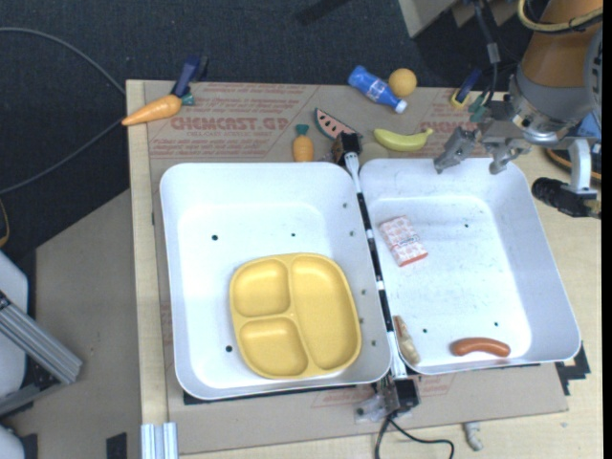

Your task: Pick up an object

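My gripper [475, 155] hangs open over the far edge of the right bin [535, 256], its two fingers spread with nothing between them. Inside that bin lie a small pink and white packet [403, 241] near the left wall, a sausage [481, 348] at the front, and a brownish piece [405, 340] in the front left corner. The left bin [191, 256] holds a yellow divided plate [293, 314]. The gripper is well behind and to the right of the packet.
On the cardboard behind the bins lie a banana [402, 140], a blue bottle [375, 88], an orange ball [403, 81], a watermelon slice [328, 122], a small orange fruit [303, 147] and a carrot [153, 111]. A black bar [368, 247] separates the bins.
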